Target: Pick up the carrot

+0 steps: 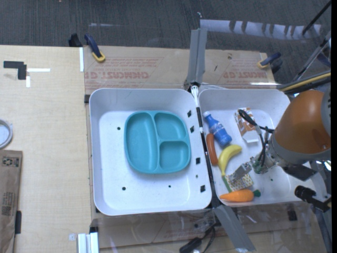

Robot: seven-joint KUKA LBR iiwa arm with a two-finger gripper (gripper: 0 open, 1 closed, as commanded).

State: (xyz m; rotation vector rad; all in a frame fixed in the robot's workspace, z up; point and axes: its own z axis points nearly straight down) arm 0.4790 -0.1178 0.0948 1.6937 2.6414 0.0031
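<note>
1. A roll of tape (3, 135) lay at the far left edge of the bench, with a brown paper bag (9, 186) just below it

2. The left bin (100, 157) held a teal divided plate (157, 142) with three compartments, set near its middle

3. Along the right bin's (274, 191) left wall stood a cluster: a blue bottle (217, 129) at the top, a red sausage-shaped item (211, 147) just beside it, and a yellow banana (228, 156) curving below

4. The carrot (238, 195), orange with a small green tip at its right end, lay on its side against the near wall of the right bin, just below a speckled grey-green item (240, 179)

5. A crumpled white and brown wrapper (247, 124) sat toward the bin's far side

6. The gripper (259, 164) hung over the middle of the right bin, above and right of the carrot and apart from it; whether its fingers were apart or together could not be told, and nothing was seen between them

7. The arm (303, 128), orange band uppermost, covered the bin's right side
</note>
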